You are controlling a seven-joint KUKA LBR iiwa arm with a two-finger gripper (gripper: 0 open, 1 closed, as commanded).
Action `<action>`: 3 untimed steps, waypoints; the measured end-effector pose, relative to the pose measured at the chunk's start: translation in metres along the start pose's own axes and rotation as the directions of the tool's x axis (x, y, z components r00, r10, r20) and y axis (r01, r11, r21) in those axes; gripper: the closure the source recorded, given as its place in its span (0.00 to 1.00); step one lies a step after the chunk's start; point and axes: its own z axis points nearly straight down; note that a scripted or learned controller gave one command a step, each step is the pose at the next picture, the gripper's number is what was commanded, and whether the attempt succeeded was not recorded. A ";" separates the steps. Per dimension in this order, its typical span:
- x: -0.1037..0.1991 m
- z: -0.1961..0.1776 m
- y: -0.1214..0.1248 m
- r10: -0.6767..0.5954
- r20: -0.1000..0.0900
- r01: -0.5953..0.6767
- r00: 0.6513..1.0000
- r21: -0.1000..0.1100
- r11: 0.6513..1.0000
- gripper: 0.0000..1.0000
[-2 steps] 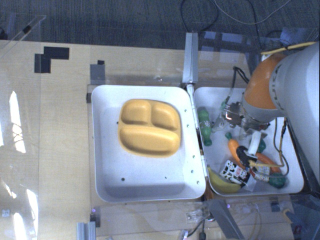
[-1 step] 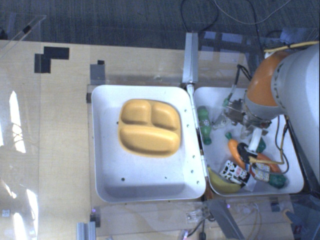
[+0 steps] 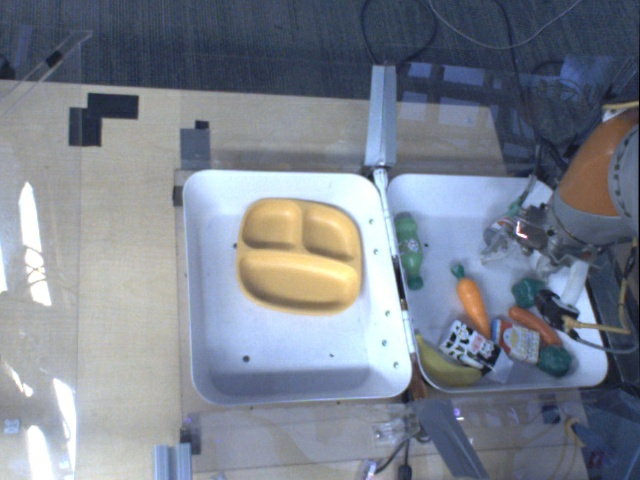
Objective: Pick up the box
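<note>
— Two white bins sit side by side on the worktop (image 3: 120, 268). What's in them?

— Left bin (image 3: 200, 368) carries a yellow divided tray (image 3: 298, 254), three hollows, lying flat in its upper middle. Right bin (image 3: 450, 203) is the busy one: a green bottle (image 3: 408, 251) along its left wall, a carrot (image 3: 473, 305) near the centre, a banana (image 3: 447, 368) curled in the near left corner.

— And the box?

— The box (image 3: 470, 345), white with black blotches, lies in the right bin's near part, resting against the banana, just below the carrot's tip. Its long axis runs on a slant, from upper left down to lower right. Beside it, a red and white packet (image 3: 521, 342), a second orange piece (image 3: 535, 325), and dark green lumps (image 3: 553, 361) toward the right wall.

— Where's the arm?

— Reaching in from the right, orange band (image 3: 603, 168) at the frame's edge, wrist angled down over the bin's upper right. The tool (image 3: 510, 236) hangs there, well apart from the box. Metal and glare blur together, so I cannot tell whether it is spread or clenched.
</note>
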 end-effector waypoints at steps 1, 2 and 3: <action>0.022 -0.026 -0.069 -0.122 0.003 0.122 0.993 0.004 0.993 0.00; 0.022 -0.026 -0.069 -0.122 0.003 0.122 0.992 0.004 0.992 0.00; -0.013 -0.001 -0.053 -0.062 0.002 0.062 0.998 -0.001 0.998 0.00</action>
